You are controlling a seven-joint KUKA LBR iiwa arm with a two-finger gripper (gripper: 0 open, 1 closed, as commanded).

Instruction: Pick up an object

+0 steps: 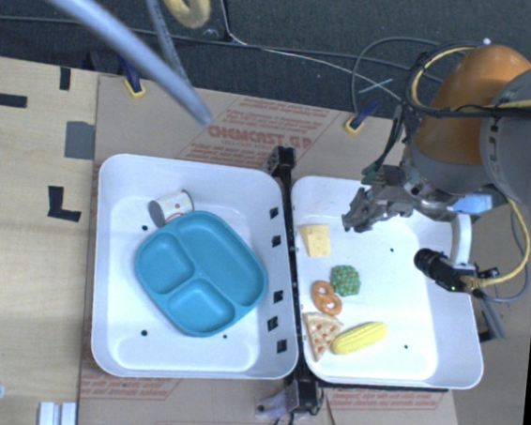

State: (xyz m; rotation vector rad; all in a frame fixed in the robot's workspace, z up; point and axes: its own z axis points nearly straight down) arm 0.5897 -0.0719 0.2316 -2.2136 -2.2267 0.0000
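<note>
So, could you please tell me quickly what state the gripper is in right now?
Gripper: over the right bin's upper part, above the cheese; open or shut cannot be told.

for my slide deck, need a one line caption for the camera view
KUKA gripper hovers over the right bin near cheese, broccoli, pretzel and corn.

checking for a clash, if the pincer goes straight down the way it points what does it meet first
Most likely the bare floor of the right bin, just right of the cheese slice; depth is hard to judge, so the pincer could clip the cheese.
</note>
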